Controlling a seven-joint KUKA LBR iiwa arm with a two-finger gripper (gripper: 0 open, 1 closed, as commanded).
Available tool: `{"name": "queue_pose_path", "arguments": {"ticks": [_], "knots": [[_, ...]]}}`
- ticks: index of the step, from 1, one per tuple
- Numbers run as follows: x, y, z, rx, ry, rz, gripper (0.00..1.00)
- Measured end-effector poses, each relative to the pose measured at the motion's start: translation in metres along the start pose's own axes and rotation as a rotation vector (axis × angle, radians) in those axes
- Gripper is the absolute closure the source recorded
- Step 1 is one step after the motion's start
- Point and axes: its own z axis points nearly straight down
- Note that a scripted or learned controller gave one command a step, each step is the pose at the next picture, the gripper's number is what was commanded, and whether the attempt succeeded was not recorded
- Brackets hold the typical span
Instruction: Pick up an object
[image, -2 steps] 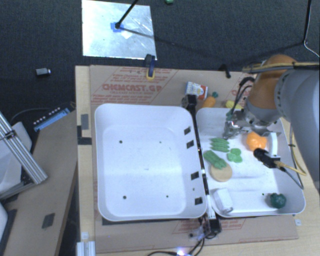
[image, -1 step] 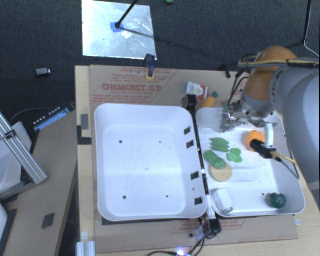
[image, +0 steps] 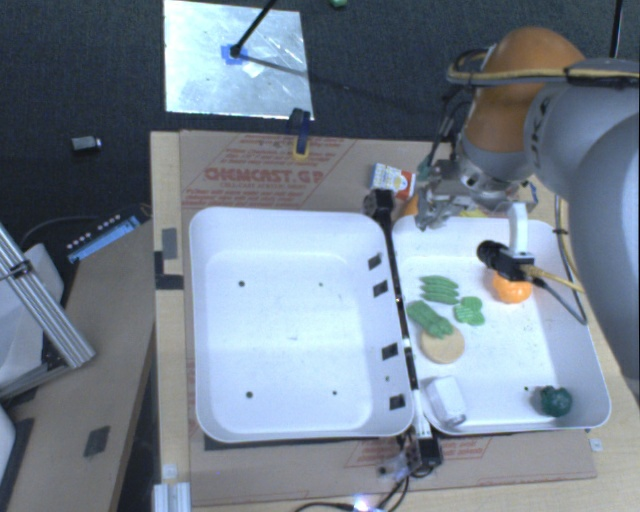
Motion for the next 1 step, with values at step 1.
{"name": "queue_pose_path", "arguments": {"ticks": [1], "knots": [[0.1026,0.0000,-0.0503,0.004,0.000,-0.001,1.00]]}}
